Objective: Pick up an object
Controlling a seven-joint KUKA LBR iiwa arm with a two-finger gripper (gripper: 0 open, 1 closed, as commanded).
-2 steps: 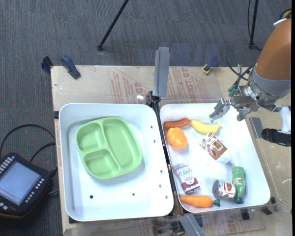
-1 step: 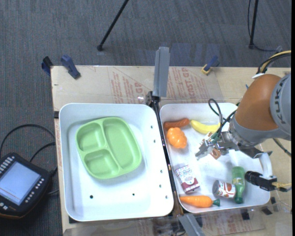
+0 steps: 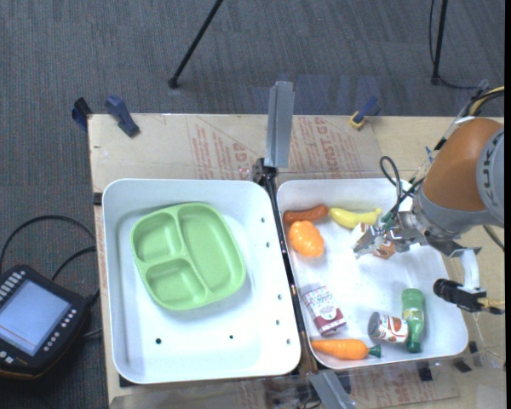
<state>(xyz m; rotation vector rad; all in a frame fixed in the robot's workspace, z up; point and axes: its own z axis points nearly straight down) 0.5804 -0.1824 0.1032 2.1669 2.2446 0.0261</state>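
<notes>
In the right bin (image 3: 443, 267) several small things lie scattered, any of them open to picking: a yellow banana (image 3: 353, 217) near the upper wall, an orange sausage-shaped toy (image 3: 306, 215) just to its left, and a round orange fruit (image 3: 307, 239) touching the underside of that toy. Lower down sit a red and white carton (image 3: 324, 308), a carrot (image 3: 347, 348) along the bottom wall, a small can (image 3: 388, 328) lying on its side, and a green bottle (image 3: 413, 317) right beside the can, close to the lower right corner.

The hand (image 3: 373, 244) hangs over the upper middle of this bin, just below and right of the banana, and I cannot tell whether its fingers are apart or together, or whether anything is between them. The arm (image 3: 460, 177) comes in from the right of the frame, its orange band showing above the wrist.

The left bin (image 3: 119, 331) holds a green divided plate (image 3: 187, 254) lying flat, towards its upper half. Both bins rest side by side on the desk (image 3: 196, 147). On the floor at the lower left of the frame sits a teach pendant (image 3: 25, 322) with its cable
</notes>
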